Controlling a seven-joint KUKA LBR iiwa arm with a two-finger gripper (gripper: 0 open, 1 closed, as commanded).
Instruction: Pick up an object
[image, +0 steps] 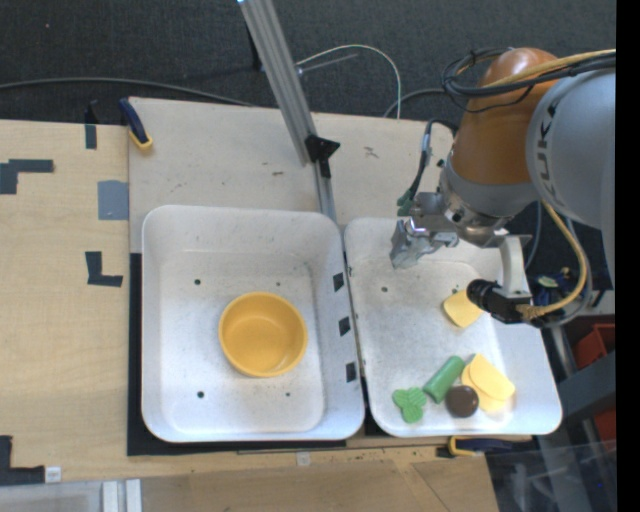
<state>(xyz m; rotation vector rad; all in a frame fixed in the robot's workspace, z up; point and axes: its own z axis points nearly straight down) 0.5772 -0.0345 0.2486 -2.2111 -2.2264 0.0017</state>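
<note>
Right bin (400, 330), pincer (407, 245) near, yellow wedge (463, 309) apart

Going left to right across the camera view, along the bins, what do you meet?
Left bin → yellow bowl → right bin → green toy → green cylinder → brown ball.

arm (575, 130): grey | orange band | black cables | gripper (408, 245): silver metal
</note>
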